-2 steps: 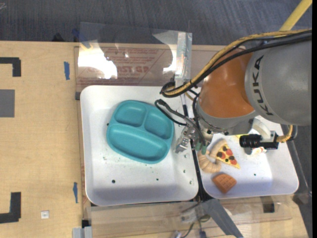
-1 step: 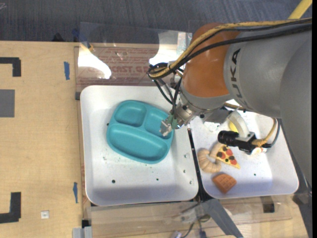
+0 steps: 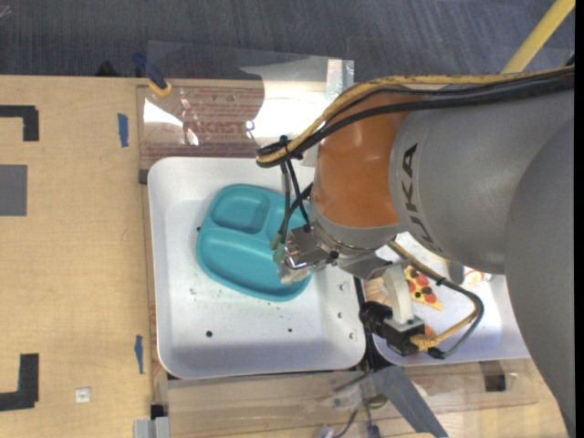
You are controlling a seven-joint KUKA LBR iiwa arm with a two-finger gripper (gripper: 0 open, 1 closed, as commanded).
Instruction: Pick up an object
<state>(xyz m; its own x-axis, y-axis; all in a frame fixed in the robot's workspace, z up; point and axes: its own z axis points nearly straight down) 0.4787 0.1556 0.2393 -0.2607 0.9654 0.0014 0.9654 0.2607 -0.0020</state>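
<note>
My end effector (image 3: 294, 258) sits at the teal dish's (image 3: 239, 237) right rim, grip state unreadable; that shallow edge could slip free.

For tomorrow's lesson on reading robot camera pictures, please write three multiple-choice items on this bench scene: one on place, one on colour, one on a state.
1. Where does the divided dish lie?
A. In the left white bin
B. On the wooden board
C. On the dark floor

2. What colour is the dish?
A. Red
B. Teal
C. Black

3. How does the dish lie?
A. Flat, hollows facing up
B. Upside down
C. Standing on edge

Answers:
1 A: the dish rests inside the left bin.
2 B: its whole surface is teal.
3 A: its compartments open towards the camera, and the gripper is at its right edge, below the arm's orange band.
</note>
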